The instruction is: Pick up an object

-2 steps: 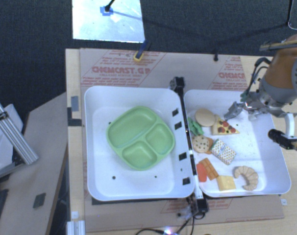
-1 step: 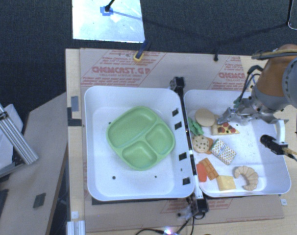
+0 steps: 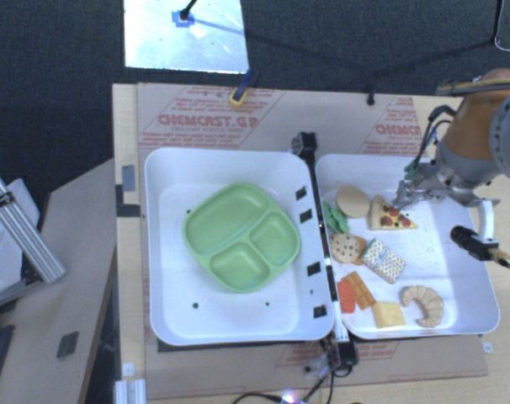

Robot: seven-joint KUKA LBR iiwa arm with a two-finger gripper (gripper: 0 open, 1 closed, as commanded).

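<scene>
1. The arm [image 3: 482,133] comes in from the right and is cut off by the frame edge, so just its grey wrist and orange band are on show.
2. The gripper [image 3: 404,197] is small and dark, tips down at the pizza slice [image 3: 390,217]; whether its claw is spread or pinched I cannot tell.
3. The pizza slice is a tan wedge with red dots, lying flat in the right bin [image 3: 474,263], toward its upper middle, just beside a round tan bun [image 3: 353,200].
4. Below it sit a dotted cookie [image 3: 346,247], a patterned wrapped piece [image 3: 383,260], an orange strip [image 3: 354,293], a yellow cheese block [image 3: 388,314] and a croissant [image 3: 425,303].
5. Something green [image 3: 334,218] is tucked against the bin's left wall, too small to identify.
6. The left bin [image 3: 171,310] holds a green divided plate [image 3: 241,236].
</scene>
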